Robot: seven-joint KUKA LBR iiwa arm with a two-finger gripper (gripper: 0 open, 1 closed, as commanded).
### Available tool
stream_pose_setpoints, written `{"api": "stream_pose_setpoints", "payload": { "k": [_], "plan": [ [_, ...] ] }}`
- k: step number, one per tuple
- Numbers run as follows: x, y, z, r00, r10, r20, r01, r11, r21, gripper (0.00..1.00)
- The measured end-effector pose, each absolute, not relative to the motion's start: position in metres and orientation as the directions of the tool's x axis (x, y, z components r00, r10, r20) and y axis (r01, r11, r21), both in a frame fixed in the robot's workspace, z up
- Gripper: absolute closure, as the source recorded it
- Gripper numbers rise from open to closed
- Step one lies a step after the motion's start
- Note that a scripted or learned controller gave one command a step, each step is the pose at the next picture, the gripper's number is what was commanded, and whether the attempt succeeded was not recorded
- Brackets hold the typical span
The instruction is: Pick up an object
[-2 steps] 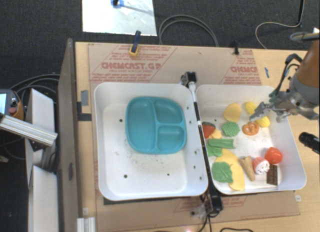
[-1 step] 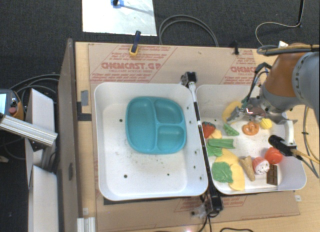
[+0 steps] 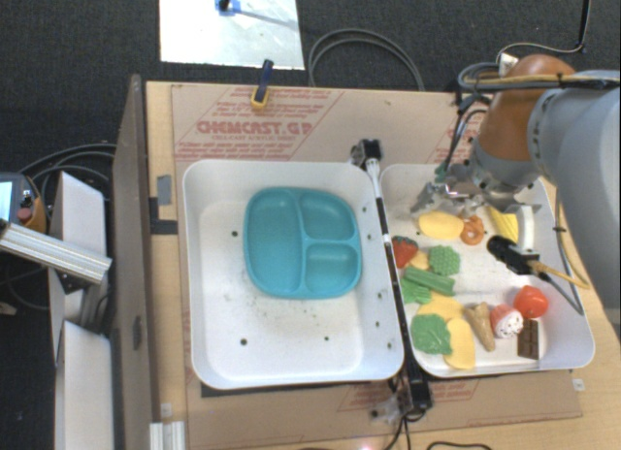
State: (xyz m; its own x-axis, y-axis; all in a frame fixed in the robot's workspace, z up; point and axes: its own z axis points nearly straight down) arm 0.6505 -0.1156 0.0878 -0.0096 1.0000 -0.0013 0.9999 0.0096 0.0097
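My gripper (image 3: 444,196) hangs low over the far left part of the right bin (image 3: 572,341), just above a yellow lemon-shaped piece (image 3: 440,226). A small orange piece (image 3: 473,233) and a yellow corn cob (image 3: 502,219) lie right beside it. Nothing shows held in the gripper. The grey arm with its orange band (image 3: 514,99) reaches in from the right and hides the bin's far right corner.
The right bin also holds a red piece (image 3: 405,251), green broccoli (image 3: 444,261), a green leaf (image 3: 432,333), a yellow banana (image 3: 460,341), a red tomato (image 3: 530,301), a red-white mushroom (image 3: 506,321) and a brown block (image 3: 528,339). A teal divided plate (image 3: 301,242) lies in the left bin (image 3: 218,341).
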Motion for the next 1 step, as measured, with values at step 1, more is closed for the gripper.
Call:
{"api": "stream_pose_setpoints", "payload": {
  "k": [1],
  "plan": [
    [0.6128,-0.1402,0.1159,0.001,1.000,-0.001,1.000,-0.001,0.001,0.00]
  ]
}}
